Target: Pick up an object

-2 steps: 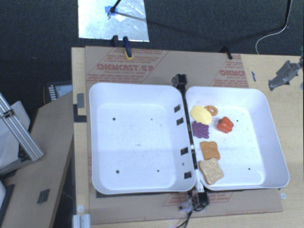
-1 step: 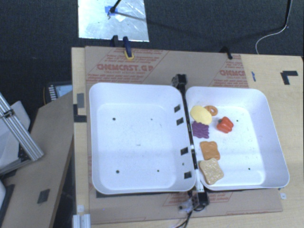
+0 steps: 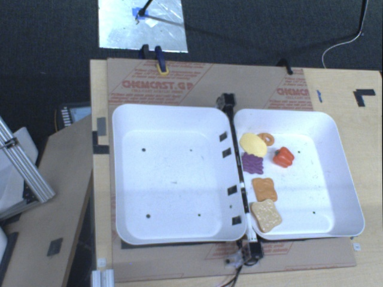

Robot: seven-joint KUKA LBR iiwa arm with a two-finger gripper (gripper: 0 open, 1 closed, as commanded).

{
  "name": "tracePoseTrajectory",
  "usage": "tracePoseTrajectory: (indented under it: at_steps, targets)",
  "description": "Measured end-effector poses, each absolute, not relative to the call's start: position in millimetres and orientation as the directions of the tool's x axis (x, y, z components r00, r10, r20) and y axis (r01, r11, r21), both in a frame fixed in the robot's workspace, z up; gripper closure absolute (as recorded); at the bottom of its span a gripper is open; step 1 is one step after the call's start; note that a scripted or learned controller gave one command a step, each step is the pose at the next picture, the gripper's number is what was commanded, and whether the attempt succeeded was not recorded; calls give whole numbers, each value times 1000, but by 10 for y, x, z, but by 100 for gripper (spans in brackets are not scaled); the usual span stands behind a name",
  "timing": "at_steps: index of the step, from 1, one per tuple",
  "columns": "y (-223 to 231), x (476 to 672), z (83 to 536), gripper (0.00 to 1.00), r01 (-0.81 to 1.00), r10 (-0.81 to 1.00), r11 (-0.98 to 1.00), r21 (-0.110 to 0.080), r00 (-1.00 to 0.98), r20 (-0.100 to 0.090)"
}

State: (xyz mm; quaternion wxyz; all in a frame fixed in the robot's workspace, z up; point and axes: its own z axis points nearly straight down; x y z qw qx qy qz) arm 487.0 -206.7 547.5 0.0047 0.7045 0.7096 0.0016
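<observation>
Because all the pickable things sit crowded along the inner wall of the right bin [image 3: 350,178], the likeliest trouble is a grasp that catches two pieces or strikes the wall. How the jaws stand I cannot tell, so nothing can be called held. The yellow fruit [image 3: 253,144] touches a small orange ring [image 3: 267,139] and lies just beside the purple grapes [image 3: 252,164]; closing on any of these could nudge a neighbour or pinch it too. The toast [image 3: 266,215] and the brown slice [image 3: 264,189] above it look flat, and I judge that jaws coming straight down might slide over them or press them into the floor of the bin without gripping. Both also lie near the middle seam [image 3: 241,178], where black clips stand, which leaves little room on that side. The red pepper [image 3: 284,156] stands a little apart from the rest and seems the safest choice. The left bin [image 3: 173,172] lies beside the right one, on a cardboard sheet [image 3: 197,79] over the surface. Beyond it lie a shiny foil square [image 3: 142,17] and a thin white cable [image 3: 353,34], both well apart from the toys.
</observation>
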Motion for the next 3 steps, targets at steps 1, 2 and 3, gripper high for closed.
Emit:
tracePoseTrajectory:
  at_steps: [1,2,3]
  targets:
    - [-1083,5049,5070,100,1000,1000,14,0,-14,2]
    - [-1822,4851,5369,100,1000,1000,-6,5,6,-4]
    - [-1209,4871,5046,100,1000,1000,10,0,-10,1]
